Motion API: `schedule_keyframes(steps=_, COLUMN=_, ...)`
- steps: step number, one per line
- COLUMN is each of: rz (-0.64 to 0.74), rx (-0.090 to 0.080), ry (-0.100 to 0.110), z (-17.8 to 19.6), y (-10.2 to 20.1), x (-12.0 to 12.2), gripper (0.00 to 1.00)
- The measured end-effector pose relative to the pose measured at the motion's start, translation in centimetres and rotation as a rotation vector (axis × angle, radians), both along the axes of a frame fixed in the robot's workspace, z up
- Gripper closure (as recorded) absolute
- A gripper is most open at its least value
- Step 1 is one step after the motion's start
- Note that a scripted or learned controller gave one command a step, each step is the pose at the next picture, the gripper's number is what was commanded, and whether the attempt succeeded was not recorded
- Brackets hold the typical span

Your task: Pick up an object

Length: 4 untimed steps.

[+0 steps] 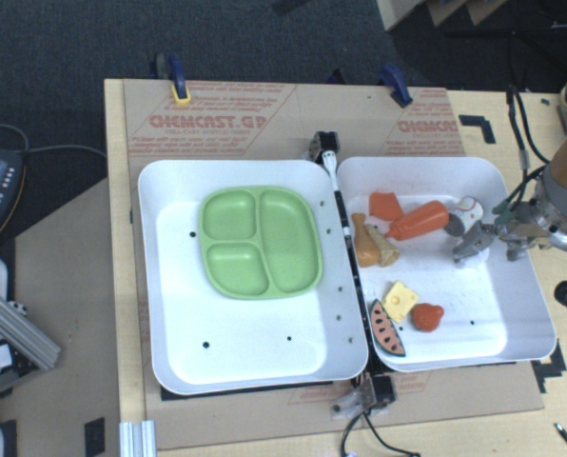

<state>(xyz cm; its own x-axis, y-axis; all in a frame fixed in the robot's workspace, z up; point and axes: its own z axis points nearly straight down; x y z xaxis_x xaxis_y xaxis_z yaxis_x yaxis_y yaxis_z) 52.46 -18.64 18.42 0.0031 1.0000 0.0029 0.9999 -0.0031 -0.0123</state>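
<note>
Bench: cardboard-topped board (264, 112), clamped at the far edge, bearing two shallow white bins side by side.

Left white bin (169, 341): holds a pale green plastic plate with three compartments (261, 242), lying flat, toward the far half of the bin. Nothing in its compartments.

Right white bin (512, 322): holds the loose items. An orange carrot-shaped toy (419, 222) lies at a slant in the far half; just beside it a flat orange-red block (384, 205). A tan, lumpy toy (369, 243) sits close against the divider. Nearer: a watermelon-slice toy (386, 329) leaning on the near-left wall, a small yellow cheese-like wedge (400, 302), and a small red rounded piece (427, 317) touching or nearly touching the wedge.

Arm enters from the right. Grey two-finger gripper (472, 241) sits low in the right bin, just beside the carrot's thick end, next to a small white-and-grey object I cannot identify. Whether the fingers are spread or closed: cannot tell. Nothing visibly held.

Judgement: the carrot is the nearest candidate. A good grasp would straddle its narrow width, crosswise to its long axis, near mid-length, descending clear of the block.
</note>
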Motion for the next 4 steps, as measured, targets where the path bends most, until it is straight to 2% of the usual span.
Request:
schedule_keyframes(steps=1, rz=0.003, rx=-0.003, ry=-0.013, z=0.6, y=0.0, x=0.3, gripper=0.0)
schedule_keyframes(steps=3, rz=0.003, rx=0.0, ry=-0.007, z=-10.1, y=1.2, x=-0.3, gripper=0.0)
schedule_keyframes(steps=4, rz=0.002, rx=-0.003, ry=-0.013, z=-8.8, y=1.1, x=-0.1, gripper=1.0)
